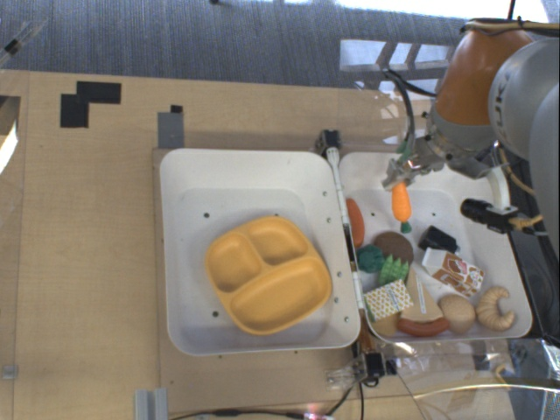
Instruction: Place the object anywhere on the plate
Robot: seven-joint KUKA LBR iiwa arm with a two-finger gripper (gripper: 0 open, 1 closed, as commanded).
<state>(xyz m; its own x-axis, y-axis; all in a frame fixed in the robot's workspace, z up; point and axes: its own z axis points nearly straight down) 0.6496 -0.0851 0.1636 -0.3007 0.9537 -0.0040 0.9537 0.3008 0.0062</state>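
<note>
Carrot [401,203], orange with a small green tip at its near end, is seen pinched at its far end between the fingers of the gripper [399,178] and is hung above the far part of the right bin [490,335]. Under and near it, in the same bin, a croissant [495,309], a sausage [423,325], a red-orange piece [355,220] by the left wall and other toy foods are crowded. The yellow plate [267,274], divided in three compartments, is placed in the middle of the left bin [188,234], well apart from the carrot.
</note>
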